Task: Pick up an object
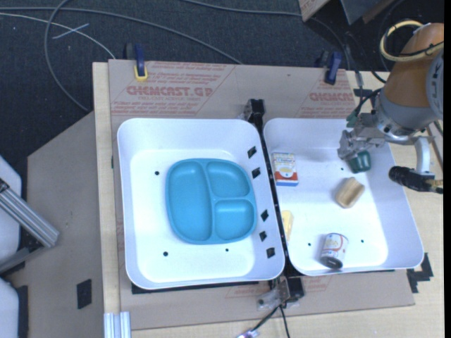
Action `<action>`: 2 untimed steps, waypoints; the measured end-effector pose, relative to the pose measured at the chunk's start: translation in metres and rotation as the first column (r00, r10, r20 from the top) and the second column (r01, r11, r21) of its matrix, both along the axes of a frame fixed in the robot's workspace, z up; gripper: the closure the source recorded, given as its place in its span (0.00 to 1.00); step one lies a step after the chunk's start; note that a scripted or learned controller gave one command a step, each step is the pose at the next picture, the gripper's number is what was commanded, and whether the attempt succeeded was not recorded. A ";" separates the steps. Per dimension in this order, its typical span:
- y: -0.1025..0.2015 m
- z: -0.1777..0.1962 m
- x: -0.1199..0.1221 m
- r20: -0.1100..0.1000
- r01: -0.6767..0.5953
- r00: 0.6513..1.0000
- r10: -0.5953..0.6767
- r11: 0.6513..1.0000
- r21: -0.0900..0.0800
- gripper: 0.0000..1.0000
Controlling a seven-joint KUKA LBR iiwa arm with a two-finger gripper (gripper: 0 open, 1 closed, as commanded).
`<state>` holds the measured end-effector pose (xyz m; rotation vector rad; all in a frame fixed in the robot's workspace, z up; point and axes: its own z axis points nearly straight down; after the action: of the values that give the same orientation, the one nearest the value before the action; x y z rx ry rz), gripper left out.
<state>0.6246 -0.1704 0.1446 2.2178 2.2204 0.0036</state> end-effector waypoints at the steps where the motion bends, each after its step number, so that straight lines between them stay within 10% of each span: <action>1: -0.003 0.063 -0.004 0.001 0.000 1.000 0.000 1.000 0.000 1.00; 2: -0.002 0.108 0.004 0.002 -0.001 1.000 0.001 1.000 -0.001 1.00</action>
<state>0.6281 -0.1726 0.2528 2.2159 2.2201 0.0045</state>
